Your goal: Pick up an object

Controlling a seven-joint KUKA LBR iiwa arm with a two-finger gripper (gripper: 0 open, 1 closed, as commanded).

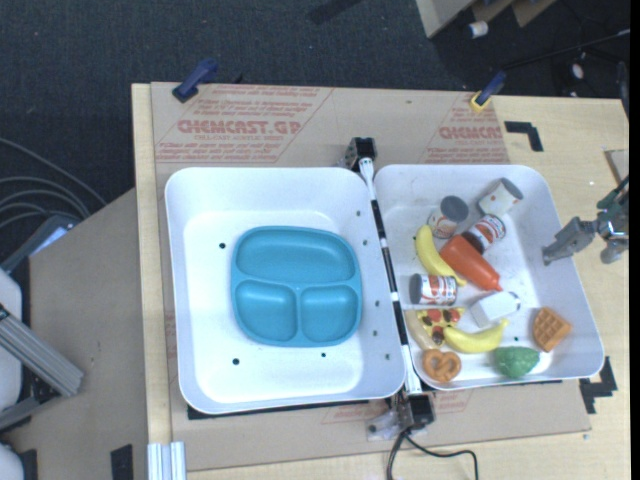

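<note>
The right bin (pixel 565 298) holds a pile of toy food. In it lie a yellow banana (pixel 432 253), an orange carrot-like piece (pixel 470 261), a second banana (pixel 474 338), a waffle (pixel 550 328), a pretzel (pixel 441 365), a green piece (pixel 516 361), a white block (pixel 492 310) and small cans (pixel 436 289). My gripper (pixel 590 238) is at the view's right edge, over the bin's right rim and right of the pile. Nothing shows in its grasp.
The left bin (pixel 195 268) holds a blue divided plate (pixel 295 285). A black clamp (pixel 361 153) sits at the far end of the seam between the bins, another (pixel 412 410) at the near end. The bins rest on a cardboard sheet (pixel 250 123).
</note>
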